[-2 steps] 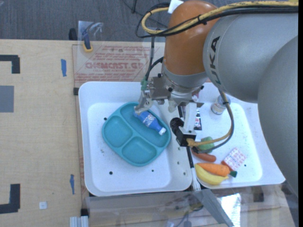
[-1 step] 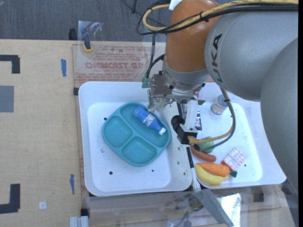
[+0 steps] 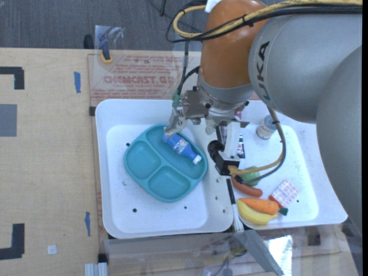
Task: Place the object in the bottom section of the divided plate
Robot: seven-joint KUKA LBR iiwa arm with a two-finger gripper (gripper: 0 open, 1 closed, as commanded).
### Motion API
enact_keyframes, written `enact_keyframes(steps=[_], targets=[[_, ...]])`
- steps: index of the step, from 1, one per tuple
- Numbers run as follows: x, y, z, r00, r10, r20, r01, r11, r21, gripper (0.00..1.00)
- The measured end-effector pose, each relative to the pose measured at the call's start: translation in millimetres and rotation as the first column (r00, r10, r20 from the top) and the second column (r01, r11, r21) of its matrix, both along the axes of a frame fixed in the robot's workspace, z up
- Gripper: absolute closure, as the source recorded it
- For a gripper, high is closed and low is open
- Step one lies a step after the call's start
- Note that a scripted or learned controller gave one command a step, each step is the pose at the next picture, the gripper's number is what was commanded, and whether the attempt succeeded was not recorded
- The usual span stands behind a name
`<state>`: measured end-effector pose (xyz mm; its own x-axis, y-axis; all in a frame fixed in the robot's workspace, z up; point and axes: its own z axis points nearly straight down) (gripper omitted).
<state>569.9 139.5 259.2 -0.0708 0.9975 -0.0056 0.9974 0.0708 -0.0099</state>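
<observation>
My single camera is fixed above the bench (image 3: 46,154) and looks down at a slant. It frames both white bins (image 3: 115,211) side by side, near enough that they span the middle of the picture. My arm (image 3: 276,56) enters from the right and looms large, close to the lens, covering the upper right.

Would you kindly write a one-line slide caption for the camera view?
End effector over the teal divided plate, a small blue-labelled bottle lying on the plate's upper-right rim.
</observation>
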Motion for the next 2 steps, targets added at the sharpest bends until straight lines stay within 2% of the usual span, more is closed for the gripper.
enact_keyframes(steps=[1,2], targets=[[0,0,0,1.0,0.0,0.0,0.0,1.0,0.0,0.0],[-8,16,-29,0.976,-0.22,0.003,0.22,0.976,0.003,0.0]])
